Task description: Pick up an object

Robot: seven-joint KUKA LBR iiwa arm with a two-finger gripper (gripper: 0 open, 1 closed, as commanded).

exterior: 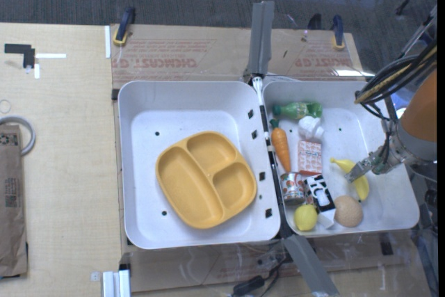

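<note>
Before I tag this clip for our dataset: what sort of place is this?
Probably a robot-grasping lab bench: two white bins clamped over cardboard, a gripper reaching in, and toy food such as a carrot for picking.

Upside-down red print on cardboard sheet [208,52] behind the bins, reads roughly "CHEMCAT'S". Small print on brown paper bag [10,198] and carton [310,155]: illegible.

robot lab, clamped bench [62,149], white bins [132,170]
</note>
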